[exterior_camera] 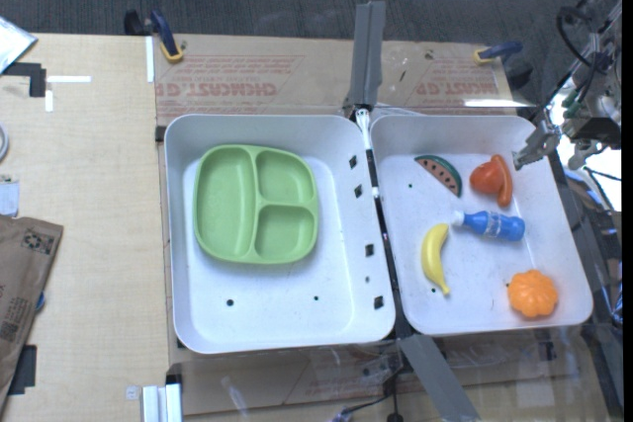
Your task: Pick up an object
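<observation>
You see the gripper (550, 145) at the right edge — pale grey metal fingers, black cables looping above.

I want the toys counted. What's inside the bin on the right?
The right bin holds a watermelon slice, orange toy, blue bottle, banana and pumpkin. Nothing looks covered.

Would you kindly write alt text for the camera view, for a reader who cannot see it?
Two white bins sit side by side: the left bin holds a green divided plate, and the right bin holds a watermelon slice, banana, blue bottle, orange pumpkin and another orange toy. The arm's claw hangs at the right bin's far right corner.
</observation>
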